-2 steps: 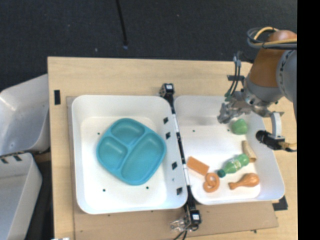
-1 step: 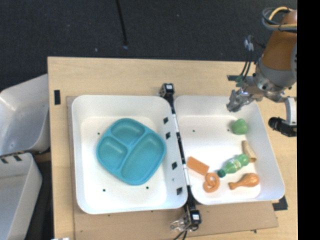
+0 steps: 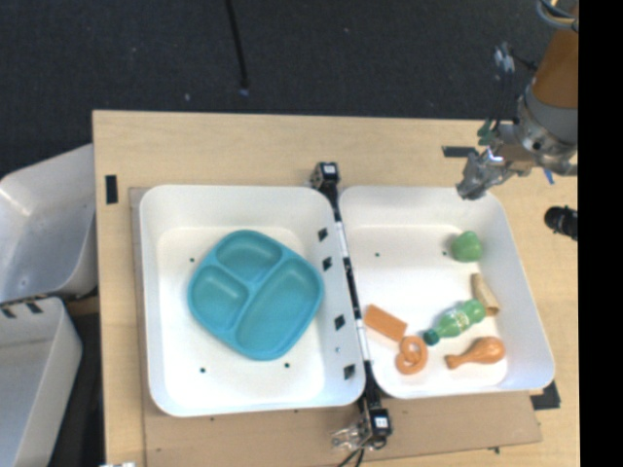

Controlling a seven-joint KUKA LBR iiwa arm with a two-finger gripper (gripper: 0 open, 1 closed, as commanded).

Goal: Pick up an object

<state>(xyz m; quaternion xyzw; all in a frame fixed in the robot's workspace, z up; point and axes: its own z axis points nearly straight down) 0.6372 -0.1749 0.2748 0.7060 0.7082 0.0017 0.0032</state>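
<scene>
The end effector (image 3: 474,185) hangs over the far right corner of the right bin (image 3: 409,212), just above its rim, with the grey arm and its orange band (image 3: 557,71) rising behind it toward the right edge. From here I cannot tell whether it is open or closed, and nothing shows in its grip; it touches none of the loose objects.

Two white bins sit side by side on the tabletop (image 3: 214,144). The left bin (image 3: 156,261) holds one thing: a teal divided plate (image 3: 255,293) with three compartments, lying flat near the middle.

The right bin holds six small things, all in its near and right part, well apart from the end effector. One green round piece (image 3: 466,246) lies alone by the right wall. Below it, one tan stick (image 3: 484,294) lies just beside one green bottle (image 3: 456,321). One orange block (image 3: 384,322) lies to the left, one orange ring (image 3: 411,355) near the front, and one orange drumstick-shaped toy (image 3: 477,352) beside it.
</scene>
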